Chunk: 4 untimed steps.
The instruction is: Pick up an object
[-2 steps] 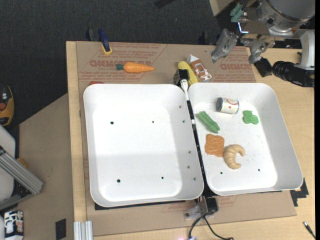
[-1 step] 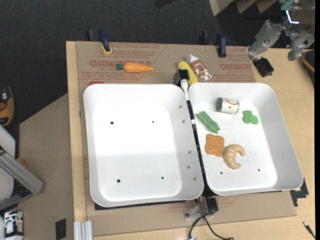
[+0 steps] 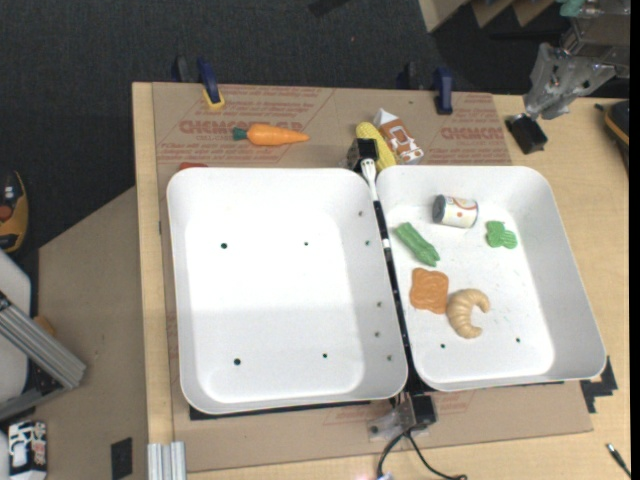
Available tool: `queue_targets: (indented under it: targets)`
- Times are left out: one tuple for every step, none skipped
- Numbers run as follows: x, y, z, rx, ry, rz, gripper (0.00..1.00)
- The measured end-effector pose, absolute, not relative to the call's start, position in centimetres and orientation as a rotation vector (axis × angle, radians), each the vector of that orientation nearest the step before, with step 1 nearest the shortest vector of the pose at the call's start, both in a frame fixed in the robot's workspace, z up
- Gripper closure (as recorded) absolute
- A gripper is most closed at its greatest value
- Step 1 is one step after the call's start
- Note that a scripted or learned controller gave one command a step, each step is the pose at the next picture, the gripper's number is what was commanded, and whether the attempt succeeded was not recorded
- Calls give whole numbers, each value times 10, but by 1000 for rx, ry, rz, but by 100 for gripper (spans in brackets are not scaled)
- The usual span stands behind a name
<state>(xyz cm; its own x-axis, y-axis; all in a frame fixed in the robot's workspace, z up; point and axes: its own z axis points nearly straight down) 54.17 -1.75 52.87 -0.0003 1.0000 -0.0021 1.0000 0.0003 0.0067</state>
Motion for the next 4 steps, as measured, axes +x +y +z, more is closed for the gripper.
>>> queue_targets:
  targets:
    - [489, 29, 388, 2226, 2236, -20, 100]
    - [479, 65, 529, 2208, 2221, 25, 100]
    - [480, 121, 414, 2220, 2233, -16, 100]
    - [479, 154, 543, 2211, 2222, 24, 100]
